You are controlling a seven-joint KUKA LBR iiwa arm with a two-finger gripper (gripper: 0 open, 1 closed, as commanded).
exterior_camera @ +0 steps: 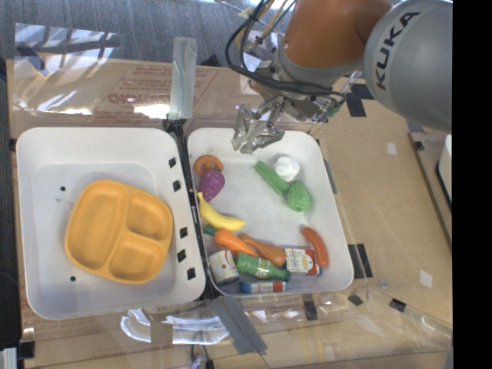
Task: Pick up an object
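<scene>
Robot lab: taped bench (384, 175), bins (46, 144)

The desk (384, 191) is a tan, cardboard-like surface with clear film and strips of grey tape (183, 79) across it, plus small black tape marks near its right side. 2 shallow white bins sit directly on it, side by side and touching along their inner edges: the left bin (31, 229) and the right bin (338, 244). More grey tape (242, 329) lies at the front edge.
</scene>
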